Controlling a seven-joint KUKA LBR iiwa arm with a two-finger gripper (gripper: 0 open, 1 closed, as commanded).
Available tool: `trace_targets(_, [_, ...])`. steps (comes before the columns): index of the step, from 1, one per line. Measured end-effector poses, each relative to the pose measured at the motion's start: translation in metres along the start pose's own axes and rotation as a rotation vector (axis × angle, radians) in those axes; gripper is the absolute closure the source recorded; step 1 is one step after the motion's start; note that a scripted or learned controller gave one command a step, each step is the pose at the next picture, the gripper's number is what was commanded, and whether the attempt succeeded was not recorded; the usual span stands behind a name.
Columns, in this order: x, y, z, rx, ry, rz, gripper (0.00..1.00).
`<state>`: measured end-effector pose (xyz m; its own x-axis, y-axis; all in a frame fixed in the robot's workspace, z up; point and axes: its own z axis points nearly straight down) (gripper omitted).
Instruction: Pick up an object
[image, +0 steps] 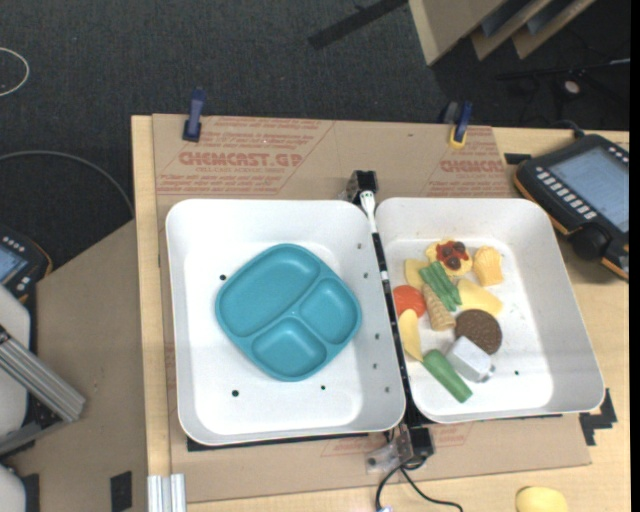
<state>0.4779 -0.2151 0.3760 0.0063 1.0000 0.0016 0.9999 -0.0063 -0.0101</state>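
A pile of toy food lies in the right white bin (560, 300). In it are a brown round cookie (478, 328), a green cucumber piece (446, 375), a grey-white block (470, 357), a red tomato (407, 299), a corn cob (437, 306), a green bean pod (439, 285), a yellow-orange piece (488, 266) and a yellow item with red and dark topping (450, 254). A teal divided plate (288, 311) rests in the left white bin (200, 380).
A black tablet-like controller (582, 190) sits at the bench's right edge. Blue (193, 113) and yellow-blue (459, 121) clamps hold the cardboard at the back. A yellow object (541, 499) lies at the front right. Cables run between the bins (378, 262).
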Motion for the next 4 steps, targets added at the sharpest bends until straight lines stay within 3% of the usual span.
trace_targets(1, [0.104, 0.005, -0.089, -0.023, -0.002, -0.018, 1.0])
trace_targets(2, [0.032, 0.0, -0.033, -0.005, -0.002, 0.0, 1.0])
trace_targets(3, [0.077, 0.0, -0.14, -0.025, -0.005, -0.012, 1.0])
trace_targets(4, [0.011, 0.0, -0.06, -0.003, -0.002, 0.001, 1.0])
